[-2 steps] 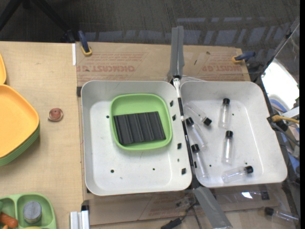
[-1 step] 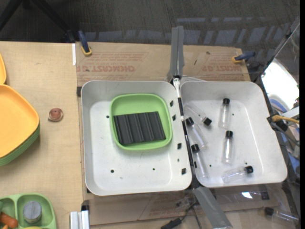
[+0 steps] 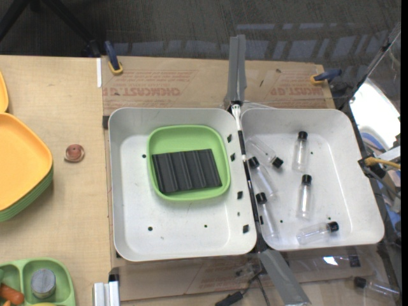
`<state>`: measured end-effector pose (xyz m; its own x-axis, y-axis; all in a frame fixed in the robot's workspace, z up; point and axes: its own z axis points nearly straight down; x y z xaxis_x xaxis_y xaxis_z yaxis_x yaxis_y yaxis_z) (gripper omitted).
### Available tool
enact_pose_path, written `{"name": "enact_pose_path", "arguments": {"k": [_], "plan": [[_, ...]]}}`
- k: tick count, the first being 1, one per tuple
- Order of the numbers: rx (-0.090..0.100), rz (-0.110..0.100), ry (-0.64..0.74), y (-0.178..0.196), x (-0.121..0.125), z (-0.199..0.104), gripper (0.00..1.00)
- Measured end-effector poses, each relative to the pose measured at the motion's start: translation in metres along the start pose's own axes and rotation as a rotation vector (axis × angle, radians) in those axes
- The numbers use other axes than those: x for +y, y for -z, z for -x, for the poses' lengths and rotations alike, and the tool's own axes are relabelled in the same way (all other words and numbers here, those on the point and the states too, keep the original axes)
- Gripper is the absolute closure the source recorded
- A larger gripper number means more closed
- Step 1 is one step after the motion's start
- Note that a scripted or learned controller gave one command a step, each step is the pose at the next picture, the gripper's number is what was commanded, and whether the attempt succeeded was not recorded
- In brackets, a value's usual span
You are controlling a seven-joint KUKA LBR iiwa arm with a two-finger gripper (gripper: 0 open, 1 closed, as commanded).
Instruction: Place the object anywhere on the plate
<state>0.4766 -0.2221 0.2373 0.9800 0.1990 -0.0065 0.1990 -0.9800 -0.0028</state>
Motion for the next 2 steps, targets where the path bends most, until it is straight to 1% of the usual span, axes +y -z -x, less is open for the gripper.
{"name": "enact_pose_path", "arguments": {"k": [2], "plan": [[0.000,0.000,0.001,-0.0001,-0.0001,-0.0001,0.00]]}}
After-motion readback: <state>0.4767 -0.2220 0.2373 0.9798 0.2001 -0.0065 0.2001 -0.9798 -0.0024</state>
